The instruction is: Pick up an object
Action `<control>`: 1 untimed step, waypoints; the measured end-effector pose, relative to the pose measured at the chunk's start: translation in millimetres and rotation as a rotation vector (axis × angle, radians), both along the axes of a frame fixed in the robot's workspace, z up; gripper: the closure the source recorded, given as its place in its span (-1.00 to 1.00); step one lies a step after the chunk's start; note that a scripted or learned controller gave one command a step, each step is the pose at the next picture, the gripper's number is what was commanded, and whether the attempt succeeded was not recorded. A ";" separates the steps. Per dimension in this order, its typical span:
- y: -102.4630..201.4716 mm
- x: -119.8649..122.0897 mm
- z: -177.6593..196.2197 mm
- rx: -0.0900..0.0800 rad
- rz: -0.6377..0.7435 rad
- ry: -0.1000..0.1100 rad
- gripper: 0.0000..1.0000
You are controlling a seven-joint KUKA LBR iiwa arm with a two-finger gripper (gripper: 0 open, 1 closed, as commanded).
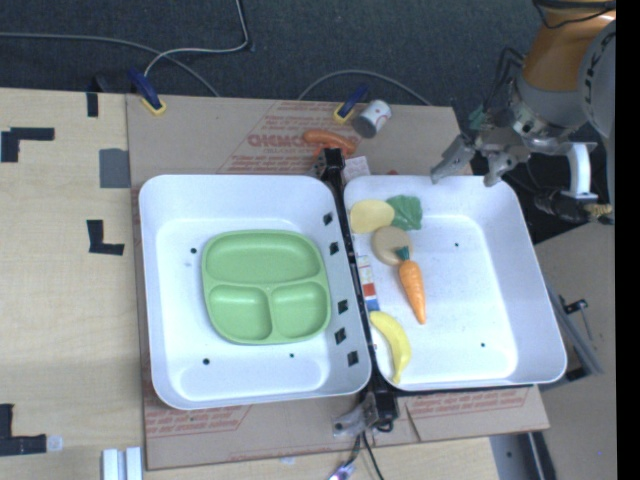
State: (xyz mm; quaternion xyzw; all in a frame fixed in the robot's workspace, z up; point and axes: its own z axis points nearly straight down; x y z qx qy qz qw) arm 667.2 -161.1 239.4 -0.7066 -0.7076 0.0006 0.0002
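Setting: a pale wooden bench (60, 298) under a dark carpeted floor edge, with a cardboard sheet (260, 138) carrying two shallow white bins set side by side. All places below are given relative to the right bin (500, 298).

Item 1. Left bin (170, 268), touching the right bin along the shared black-clipped rim. It holds a green divided tray (266, 285), lying flat.

Item 2. Carrot (412, 288), inside the right bin, near its left wall, lying lengthwise with the leafy end toward the far rim.

Item 3. Banana (392, 340), inside the right bin, in its near-left corner, close against the left wall.

Item 4. A cluster in the right bin's far-left part: a yellow lemon-like piece (368, 215), a green leafy piece (406, 210) just beside it, and a beige rounded piece (390, 243) touching the carrot's top.

Item 5. Gripper (468, 164), above the right bin's far rim, well apart from every piece; its two fingers are spread wide and carry nothing.

Item 6. A small orange piece (328, 139) and a grey cylinder (372, 118), on the cardboard beyond the right bin's far-left corner.

Status: no grasp begun.

Risks, as judged: the pieces crowd the left wall, so a finger may strike the rim or the clips; the touching cluster may be nudged apart or caught two at once; the rounded, smooth shapes may slip out as the fingers close.
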 end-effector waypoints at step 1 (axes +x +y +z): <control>61.2 0.1 -117.4 0.002 0.001 0.003 -1.00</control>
